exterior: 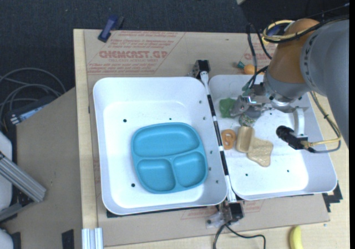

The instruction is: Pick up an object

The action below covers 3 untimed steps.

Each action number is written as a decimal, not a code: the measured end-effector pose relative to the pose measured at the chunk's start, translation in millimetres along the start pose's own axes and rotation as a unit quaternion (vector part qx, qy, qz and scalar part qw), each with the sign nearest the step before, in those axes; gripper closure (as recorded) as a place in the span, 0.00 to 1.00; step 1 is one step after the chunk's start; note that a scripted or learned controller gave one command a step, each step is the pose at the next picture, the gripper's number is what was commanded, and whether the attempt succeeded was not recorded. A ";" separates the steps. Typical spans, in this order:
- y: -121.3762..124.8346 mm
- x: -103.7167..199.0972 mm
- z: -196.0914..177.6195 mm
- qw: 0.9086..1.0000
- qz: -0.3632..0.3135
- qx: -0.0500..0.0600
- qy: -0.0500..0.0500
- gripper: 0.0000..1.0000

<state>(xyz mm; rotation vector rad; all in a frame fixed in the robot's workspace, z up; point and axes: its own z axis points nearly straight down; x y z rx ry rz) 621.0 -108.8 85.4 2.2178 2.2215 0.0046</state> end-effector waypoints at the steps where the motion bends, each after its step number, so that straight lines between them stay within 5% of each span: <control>1: -15.1 97.4 -100.8 1.000 -0.001 0.000 0.001 1.00; 2: -39.2 105.4 -149.5 1.000 0.000 0.000 0.000 1.00; 3: -39.6 105.4 -148.7 1.000 0.001 0.001 0.000 0.00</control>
